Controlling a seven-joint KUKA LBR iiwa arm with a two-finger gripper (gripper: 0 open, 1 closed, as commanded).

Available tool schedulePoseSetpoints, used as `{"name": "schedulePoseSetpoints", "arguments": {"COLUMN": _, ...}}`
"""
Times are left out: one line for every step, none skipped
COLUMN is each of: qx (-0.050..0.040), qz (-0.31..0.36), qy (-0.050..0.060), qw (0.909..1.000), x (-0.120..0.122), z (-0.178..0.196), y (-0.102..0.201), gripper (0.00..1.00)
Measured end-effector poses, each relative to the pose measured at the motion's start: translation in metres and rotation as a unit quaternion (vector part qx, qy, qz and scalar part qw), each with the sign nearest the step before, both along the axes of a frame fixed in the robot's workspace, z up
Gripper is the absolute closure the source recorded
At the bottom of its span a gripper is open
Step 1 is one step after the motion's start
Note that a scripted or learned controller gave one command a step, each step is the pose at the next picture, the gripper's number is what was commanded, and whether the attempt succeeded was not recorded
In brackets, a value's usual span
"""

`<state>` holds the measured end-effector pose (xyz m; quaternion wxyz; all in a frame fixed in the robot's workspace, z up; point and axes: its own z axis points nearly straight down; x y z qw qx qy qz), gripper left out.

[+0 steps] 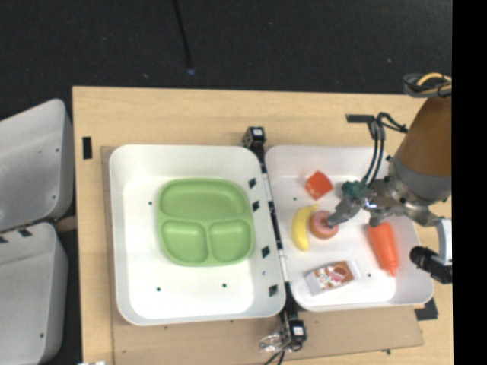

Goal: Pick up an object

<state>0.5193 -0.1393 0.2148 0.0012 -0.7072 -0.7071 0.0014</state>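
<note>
Gripper low over the right bin, at the pink round object.

Nearest the camera lay a small packet (329, 277); beyond it, a carrot (385, 247), a banana (303, 228) touching the pink round object (326, 226), then an orange block (319, 184). The gripper (340, 213) sat at the pink object's edge; finger spread and hold could not be told. A green divided plate (204, 220) occupied the left bin (122, 204).

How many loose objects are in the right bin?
5: an orange block at the back, a banana and pink round piece mid-bin, a carrot right, a packet in front. The arm may hide others.
</note>
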Motion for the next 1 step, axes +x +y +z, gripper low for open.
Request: {"name": "schedulePoseSetpoints", "arguments": {"qx": -0.0005, "qz": -0.001, "qy": -0.001, "qw": 1.0000, "x": 0.0091, "z": -0.0486, "y": 0.0000, "gripper": 0.00}}
